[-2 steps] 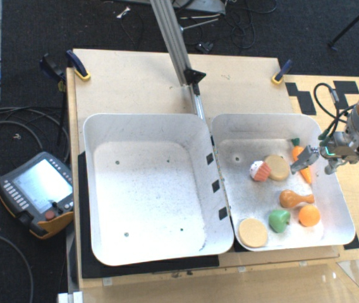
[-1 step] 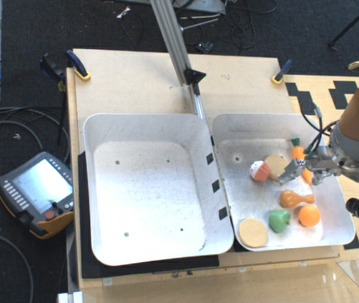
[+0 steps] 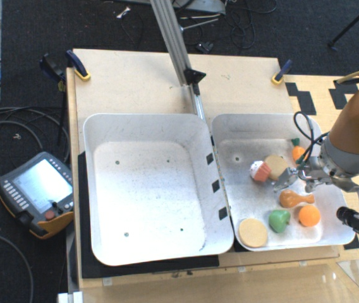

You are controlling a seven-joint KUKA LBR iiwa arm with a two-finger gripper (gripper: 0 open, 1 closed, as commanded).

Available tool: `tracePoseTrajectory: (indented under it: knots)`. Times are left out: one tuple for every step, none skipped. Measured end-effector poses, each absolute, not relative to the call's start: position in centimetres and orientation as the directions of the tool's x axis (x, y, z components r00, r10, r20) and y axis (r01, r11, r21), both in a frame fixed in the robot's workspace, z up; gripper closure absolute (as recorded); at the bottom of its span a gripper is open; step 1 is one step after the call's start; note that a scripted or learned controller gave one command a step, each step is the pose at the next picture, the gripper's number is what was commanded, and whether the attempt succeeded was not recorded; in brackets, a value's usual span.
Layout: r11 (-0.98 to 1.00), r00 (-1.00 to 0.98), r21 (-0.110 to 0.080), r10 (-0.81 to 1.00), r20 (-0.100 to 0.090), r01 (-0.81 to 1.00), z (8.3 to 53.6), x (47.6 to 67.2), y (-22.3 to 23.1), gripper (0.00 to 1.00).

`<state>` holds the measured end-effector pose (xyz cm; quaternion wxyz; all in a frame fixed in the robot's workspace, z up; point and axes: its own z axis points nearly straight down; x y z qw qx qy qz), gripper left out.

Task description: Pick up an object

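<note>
Camera view, as I read it from my station: the table (image 3: 141, 84) carries two shallow white bins side by side. The left bin (image 3: 145, 188) shows only dark specks on its floor. The right bin (image 3: 243, 137) holds the objects: a pink-and-tan cupcake-like piece (image 3: 268, 169), an orange drumstick-shaped piece (image 3: 295, 199), an orange ball (image 3: 309, 216), a green piece (image 3: 280, 219), a flat tan disc (image 3: 253, 231), and a small orange item (image 3: 299, 154) near the far wall. The arm (image 3: 353, 134) reaches in from the right, its claw (image 3: 291, 177) low between the cupcake piece and the drumstick piece. I cannot tell the claw's state. A handheld control pendant (image 3: 37, 194) lies on the floor left of the table.
</note>
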<state>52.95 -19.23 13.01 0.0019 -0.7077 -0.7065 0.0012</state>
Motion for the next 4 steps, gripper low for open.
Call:
tracePoseTrajectory:
  knots:
    - [-0.001,0.001,0.000,1.000,0.000,1.000,9.4,53.0,-19.2,0.00]
    - [-0.001,0.001,0.003,1.000,-0.001,1.000,10.6,53.1,-19.2,1.00]
    - [0.003,-0.003,0.007,1.000,-0.003,1.000,16.9,53.6,-19.3,1.00]
    - [0.004,-0.004,0.007,1.000,-0.003,1.000,22.7,53.0,-19.1,1.00]
